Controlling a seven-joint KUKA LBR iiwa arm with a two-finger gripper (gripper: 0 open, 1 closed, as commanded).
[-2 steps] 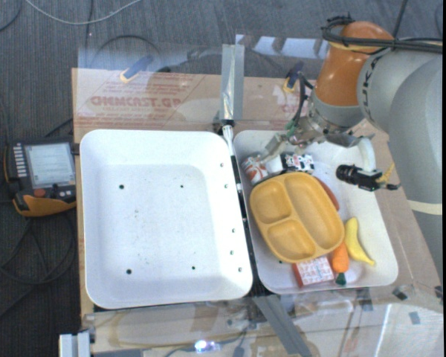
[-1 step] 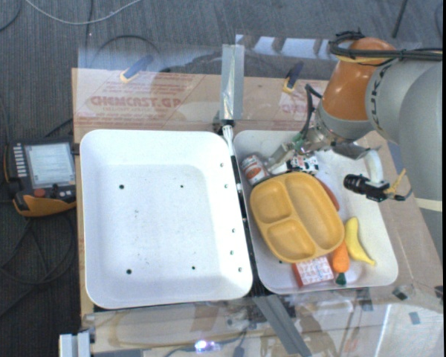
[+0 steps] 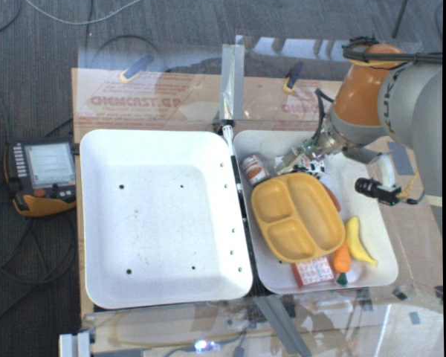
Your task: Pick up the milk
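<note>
The milk point(image 3: 317, 168) looks like a small black-and-white patterned carton at the back of the right bin point(image 3: 383, 270). It is wedged behind the far rim of a yellow divided plate point(image 3: 297, 216) and is mostly hidden. My gripper point(image 3: 306, 152) hangs low over the bin's back part, just above and to the left of the carton, at the end of the grey arm with its orange band point(image 3: 360, 95). Whether it touches the carton is unclear.
In the right bin, a red-and-white can point(image 3: 254, 169) lies left of the plate. A banana point(image 3: 359, 241), a carrot point(image 3: 343, 262) and a red box point(image 3: 313, 271) lie at the front right. The left bin point(image 3: 160, 214) is next to it. A handheld pendant point(image 3: 41, 173) lies left of the bench.
</note>
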